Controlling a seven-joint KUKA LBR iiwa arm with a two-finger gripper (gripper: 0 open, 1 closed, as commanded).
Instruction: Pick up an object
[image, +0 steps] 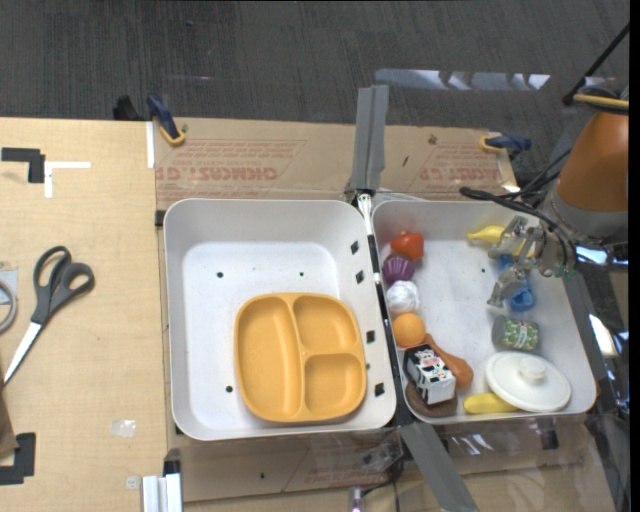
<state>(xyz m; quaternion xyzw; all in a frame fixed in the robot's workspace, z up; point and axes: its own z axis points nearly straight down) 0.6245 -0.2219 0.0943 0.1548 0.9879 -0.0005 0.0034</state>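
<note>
My gripper (508, 282) hangs over the upper right part of the right bin (578, 330), reaching in from the right under the orange wrist band. A small blue object (521, 298) lies right at its tip, partly covered by it; contact is unclear. A yellow piece (485, 236) lies just left of the wrist. Below the blue object sit a green patterned item (517, 334) and a white round lid (527, 380). Along the bin's left wall are a red item (406, 244), a purple one (398, 268), a white ball (402, 296) and an orange ball (408, 328).
A cow-patterned box (431, 369) rests on a brown item, with a yellow banana shape (484, 404) beside it at the front. The left bin (200, 300) holds a yellow divided plate (300, 356). Scissors (48, 290) lie on the bench at far left.
</note>
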